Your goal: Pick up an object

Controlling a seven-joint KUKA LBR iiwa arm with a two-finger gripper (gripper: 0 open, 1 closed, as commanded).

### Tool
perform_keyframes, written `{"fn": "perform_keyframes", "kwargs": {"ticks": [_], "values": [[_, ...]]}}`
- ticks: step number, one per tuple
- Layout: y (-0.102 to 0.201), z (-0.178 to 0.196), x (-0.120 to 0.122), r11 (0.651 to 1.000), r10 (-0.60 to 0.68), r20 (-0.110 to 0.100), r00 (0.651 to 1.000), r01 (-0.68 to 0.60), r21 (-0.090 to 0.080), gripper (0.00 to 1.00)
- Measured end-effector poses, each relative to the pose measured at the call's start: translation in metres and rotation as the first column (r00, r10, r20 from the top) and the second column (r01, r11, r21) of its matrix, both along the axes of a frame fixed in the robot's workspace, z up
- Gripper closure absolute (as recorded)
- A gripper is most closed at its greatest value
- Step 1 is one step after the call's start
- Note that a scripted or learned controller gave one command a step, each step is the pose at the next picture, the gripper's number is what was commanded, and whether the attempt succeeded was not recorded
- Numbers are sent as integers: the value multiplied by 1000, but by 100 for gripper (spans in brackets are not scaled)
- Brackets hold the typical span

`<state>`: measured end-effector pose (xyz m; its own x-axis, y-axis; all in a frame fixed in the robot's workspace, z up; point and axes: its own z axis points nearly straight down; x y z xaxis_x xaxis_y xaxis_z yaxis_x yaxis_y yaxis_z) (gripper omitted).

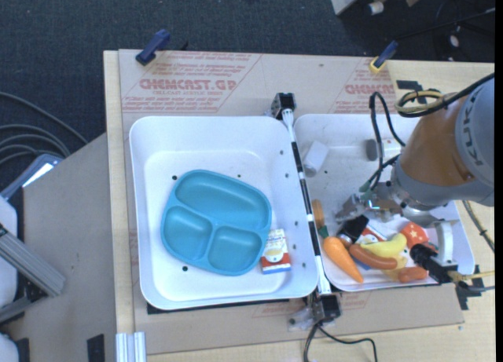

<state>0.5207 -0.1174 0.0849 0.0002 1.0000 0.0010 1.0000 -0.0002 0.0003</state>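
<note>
Carrot [343,258] lies diagonal, tip toward lower right, right bin [338,134].

arm [440,156] hides much of the right bin [338,129].

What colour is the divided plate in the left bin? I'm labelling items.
Light blue; the divided plate shows plainly in the camera view.

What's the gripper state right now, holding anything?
Gripper: low over the toy food in the right bin; open or shut cannot be told, and no object is seen held.
</note>
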Motion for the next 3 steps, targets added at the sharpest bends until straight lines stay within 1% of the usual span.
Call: {"fn": "perform_keyframes", "kwargs": {"ticks": [1,2,3], "values": [[1,10,0,1000,0,1,1000,0,1,100],[14,126,-22,1000,1,0,1000,-1,-1,100],[14,126,-22,1000,0,-1,1000,0,-1,0]]}}
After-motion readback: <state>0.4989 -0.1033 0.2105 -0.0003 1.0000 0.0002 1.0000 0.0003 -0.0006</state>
